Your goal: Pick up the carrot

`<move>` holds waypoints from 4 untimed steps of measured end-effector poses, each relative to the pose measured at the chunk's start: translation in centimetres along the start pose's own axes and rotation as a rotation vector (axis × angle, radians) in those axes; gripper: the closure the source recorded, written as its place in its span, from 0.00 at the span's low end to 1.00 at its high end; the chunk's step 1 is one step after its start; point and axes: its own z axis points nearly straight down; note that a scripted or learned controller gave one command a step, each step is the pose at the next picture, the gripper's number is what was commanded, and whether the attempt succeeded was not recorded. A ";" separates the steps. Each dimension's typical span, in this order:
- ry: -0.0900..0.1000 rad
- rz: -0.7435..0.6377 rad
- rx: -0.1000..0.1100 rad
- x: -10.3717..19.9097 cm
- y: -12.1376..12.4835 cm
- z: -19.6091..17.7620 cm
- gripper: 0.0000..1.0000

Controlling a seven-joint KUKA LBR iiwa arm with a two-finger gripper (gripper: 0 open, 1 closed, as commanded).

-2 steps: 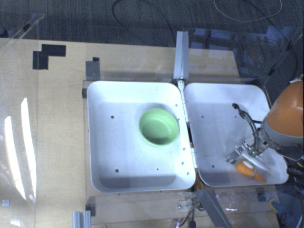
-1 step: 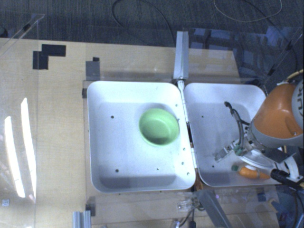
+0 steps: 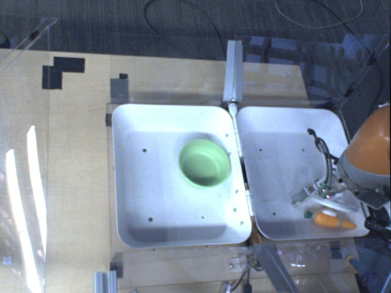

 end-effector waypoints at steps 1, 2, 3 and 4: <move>-0.010 0.244 -0.005 2.8 1.3 0.8 0.00; -0.005 0.203 0.003 -1.5 -0.7 -9.3 0.00; -0.007 0.000 -0.001 2.3 1.0 0.8 0.00; 0.001 -0.151 -0.001 -2.4 -1.0 -3.2 0.00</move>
